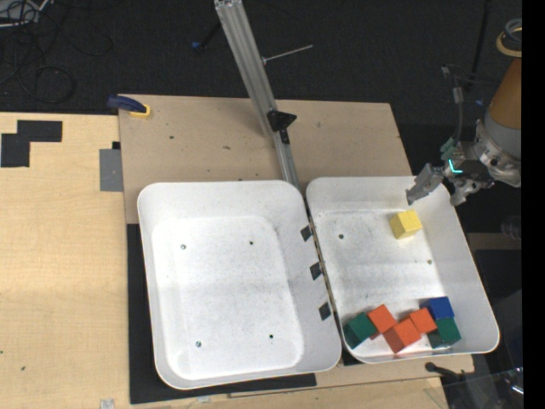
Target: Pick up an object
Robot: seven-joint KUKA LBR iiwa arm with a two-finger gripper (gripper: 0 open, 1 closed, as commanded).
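Two shallow white bins sit side by side on the wooden tabletop (213, 139), which is the biggest thing here and carries everything else. Of the pair, the left bin (170, 220) is the wider, the right bin (477, 279) a little narrower, and the two touch along a middle seam held by small dark clips, likely so neither slides when the arm works. A long metal rail (249, 62) slants from the far edge down toward that seam. The arm (511, 109) comes in from the right, hanging over the far right corner of the right bin.

At its tip the claw (441, 180) hovers above that bin's far rim with nothing between its fingers; they look spread apart, as if readied for a grab. Just beside it, a bit nearer and to the left, lies a yellow block (407, 223), alone on the bin floor, which makes it the easiest pick since nothing crowds it.

A cluster of small blocks is bunched in the near right corner: two orange blocks (404, 331), a green block (361, 327), a blue block (439, 308) and a darker green block (444, 333), touching one another, so harder to grip cleanly.

A blue and yellow clamp (129, 105) rests at the tabletop's far left corner.
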